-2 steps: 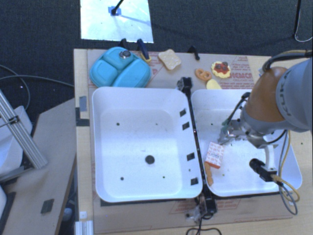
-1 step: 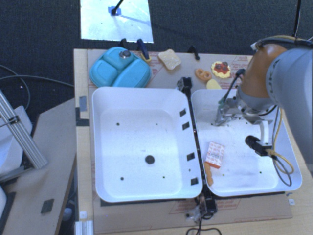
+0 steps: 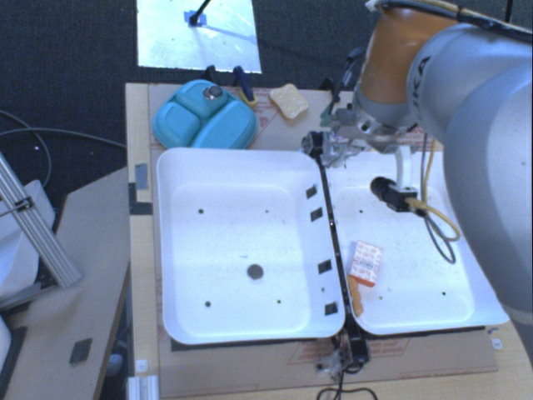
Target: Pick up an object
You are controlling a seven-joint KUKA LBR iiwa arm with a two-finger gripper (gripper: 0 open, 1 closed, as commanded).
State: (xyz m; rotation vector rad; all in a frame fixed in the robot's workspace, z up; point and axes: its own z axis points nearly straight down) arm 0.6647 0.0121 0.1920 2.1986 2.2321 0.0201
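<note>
At five o'clock from my gripper (image 3: 331, 147), well apart, lies the small box (image 3: 366, 263); finger state I cannot tell.

**Two bins side by side at frame centre**

The left bin (image 3: 179, 182) holds a small disc (image 3: 255, 271) toward its lower middle. The right bin (image 3: 466, 307) holds a small box (image 3: 366, 263) near its lower left. Above the left bin, a lidded container (image 3: 204, 117) lies left of a sponge (image 3: 288, 101). The gripper (image 3: 333, 148) hangs over the bins' upper junction.

Bench (image 3: 141, 223) (bearing two bins (image 3: 241, 248))
</note>
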